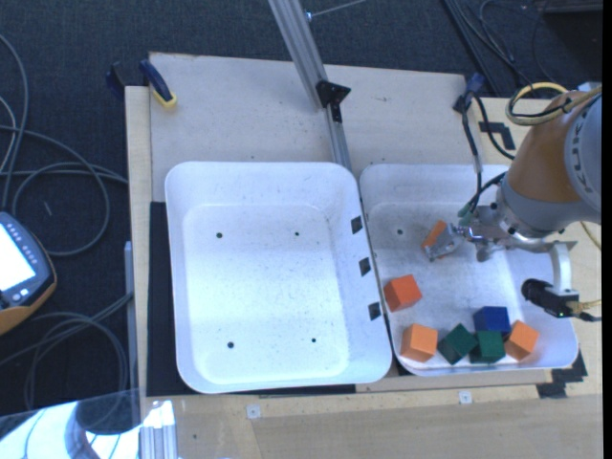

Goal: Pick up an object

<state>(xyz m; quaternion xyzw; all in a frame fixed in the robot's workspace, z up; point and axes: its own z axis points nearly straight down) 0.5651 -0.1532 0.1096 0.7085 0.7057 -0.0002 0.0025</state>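
Camera view: our pincer [442,247] pinches a small orange block [437,232] in the right white plastic bin [382,185].

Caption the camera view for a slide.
Grey arm's hand low in the right shallow white bin at a small orange block, coloured cubes nearby.

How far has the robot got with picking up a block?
The claw is already down inside the right bin, right at a small orange block. Whether it really grips that block is too small to tell. Nothing looks lifted clear yet. The other orange, green and blue blocks lie along the bin's near side.
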